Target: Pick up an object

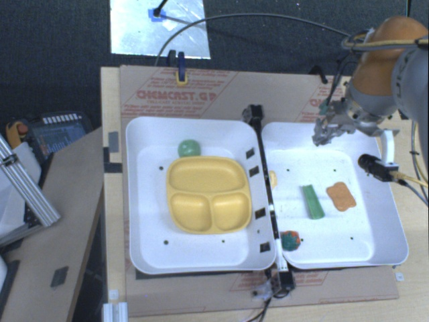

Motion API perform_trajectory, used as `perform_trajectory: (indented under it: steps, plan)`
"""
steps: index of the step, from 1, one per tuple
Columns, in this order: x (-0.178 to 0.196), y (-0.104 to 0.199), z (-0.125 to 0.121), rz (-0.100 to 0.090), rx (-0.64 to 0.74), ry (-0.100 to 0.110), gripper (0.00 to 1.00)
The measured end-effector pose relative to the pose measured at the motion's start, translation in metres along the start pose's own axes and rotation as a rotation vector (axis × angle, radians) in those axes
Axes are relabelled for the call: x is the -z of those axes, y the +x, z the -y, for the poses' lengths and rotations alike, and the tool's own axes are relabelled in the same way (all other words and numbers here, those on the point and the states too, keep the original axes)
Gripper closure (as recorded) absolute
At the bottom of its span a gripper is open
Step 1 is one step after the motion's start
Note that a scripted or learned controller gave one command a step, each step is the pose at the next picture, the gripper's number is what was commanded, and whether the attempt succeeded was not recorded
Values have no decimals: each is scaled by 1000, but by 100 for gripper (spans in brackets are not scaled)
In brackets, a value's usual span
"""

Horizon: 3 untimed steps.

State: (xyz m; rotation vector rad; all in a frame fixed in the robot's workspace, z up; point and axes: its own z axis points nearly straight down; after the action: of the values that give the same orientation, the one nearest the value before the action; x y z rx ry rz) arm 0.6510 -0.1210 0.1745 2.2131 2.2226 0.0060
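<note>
My gripper [324, 137] hangs over the back edge of the right bin [375, 247], with nothing seen between its fingers. In the right bin lie a green stick [312, 201], an orange flat piece [341, 196] to its right, and a small teal and red object [289, 241] near the front left corner. A small yellow bit [272, 178] sits against the divider. All of these lie well in front of the gripper. In the left bin [144, 247] a yellow divided tray [206, 193] rests with a green ball [189, 147] just behind it.
A black divider rail [263, 180] runs between the two bins. Cardboard [221, 89] lies under the bins at the back. A grey device [57, 129] and a metal rail [27, 186] stand off to the left of the bench.
</note>
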Motion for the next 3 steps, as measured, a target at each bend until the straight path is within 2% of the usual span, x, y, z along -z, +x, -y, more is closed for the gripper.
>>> perform_trajectory:
  steps: [1,2,3]
  plan:
    - [49,0,-2,1,0,-1,100]
    - [51,51,31,-2,3,7,100]
    - [60,96,48,-3,4,6,100]
